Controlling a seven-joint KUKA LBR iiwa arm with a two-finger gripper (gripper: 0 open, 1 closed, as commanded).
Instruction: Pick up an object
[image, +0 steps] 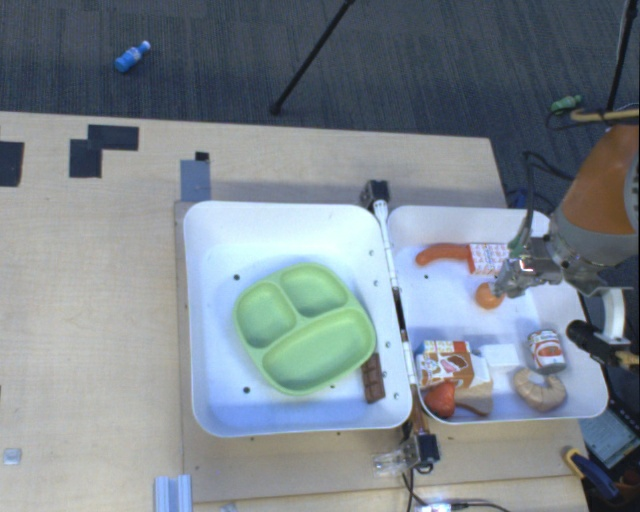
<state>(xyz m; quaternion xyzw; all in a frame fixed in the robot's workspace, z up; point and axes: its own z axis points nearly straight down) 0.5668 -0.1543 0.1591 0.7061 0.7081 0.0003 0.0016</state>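
1. We take the right bin (400, 262) as our landmark: a shallow white plastic tray with rounded corners, sitting on a pale wood-grain worktop (90, 330).
2. The gripper (517, 272) hangs over the far right part of that bin, at the end of a grey arm with a smooth orange band (608, 185). We cannot tell from this view how the jaws are set.
3. Just below the gripper tip, on the bin floor, lies a small round orange object (488, 296), glossy like a toy fruit; whether the gripper touches it we cannot tell.
4. Toward the bin's far edge lies a long, curved orange-red piece (443, 256), smooth and sausage-shaped, with a small printed red-and-white packet (487, 257) just beside it.
5. Along the bin's near edge we see a printed carton (447, 362) with orange and white panels, a rounded red object (441, 399) touching its near corner, and a tan wedge (476, 398) beside that.
6. Further right along that edge lie a flat white block (499, 355), a small red-and-white can (547, 350) and a curled beige piece (541, 390), lumpy like a pastry.
7. Left of the right bin sits the left bin (210, 330), the same white plastic, holding a matte green divided plate (305, 326) with three hollows, and a thin brown bar (372, 380) at the plate's near right edge.
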